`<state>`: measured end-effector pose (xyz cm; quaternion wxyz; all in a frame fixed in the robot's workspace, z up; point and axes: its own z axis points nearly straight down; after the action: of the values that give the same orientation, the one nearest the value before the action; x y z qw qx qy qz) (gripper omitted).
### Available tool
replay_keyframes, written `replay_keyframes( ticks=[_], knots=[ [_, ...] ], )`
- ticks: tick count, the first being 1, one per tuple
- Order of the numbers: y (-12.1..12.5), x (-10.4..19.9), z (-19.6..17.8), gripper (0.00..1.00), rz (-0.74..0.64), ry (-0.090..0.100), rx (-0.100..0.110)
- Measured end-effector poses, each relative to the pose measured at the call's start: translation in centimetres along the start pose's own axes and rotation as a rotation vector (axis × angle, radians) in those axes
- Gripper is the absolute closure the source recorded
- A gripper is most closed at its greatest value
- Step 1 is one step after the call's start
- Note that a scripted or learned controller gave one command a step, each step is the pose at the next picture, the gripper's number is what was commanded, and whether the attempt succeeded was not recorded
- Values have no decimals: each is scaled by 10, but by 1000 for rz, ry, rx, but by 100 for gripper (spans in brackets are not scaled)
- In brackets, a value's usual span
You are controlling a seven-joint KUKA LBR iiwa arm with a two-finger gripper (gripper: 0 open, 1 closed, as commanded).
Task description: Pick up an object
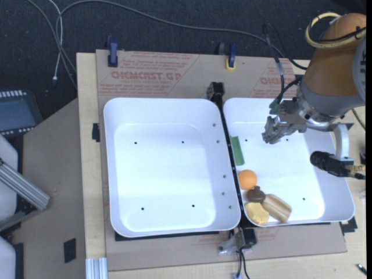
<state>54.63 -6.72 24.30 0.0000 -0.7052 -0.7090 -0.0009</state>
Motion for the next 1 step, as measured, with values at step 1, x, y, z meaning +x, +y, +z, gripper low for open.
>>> replay_keyframes(
  ticks=[1],
  knots=[
    [24,40,6,100,2,0,1]
  ],
)
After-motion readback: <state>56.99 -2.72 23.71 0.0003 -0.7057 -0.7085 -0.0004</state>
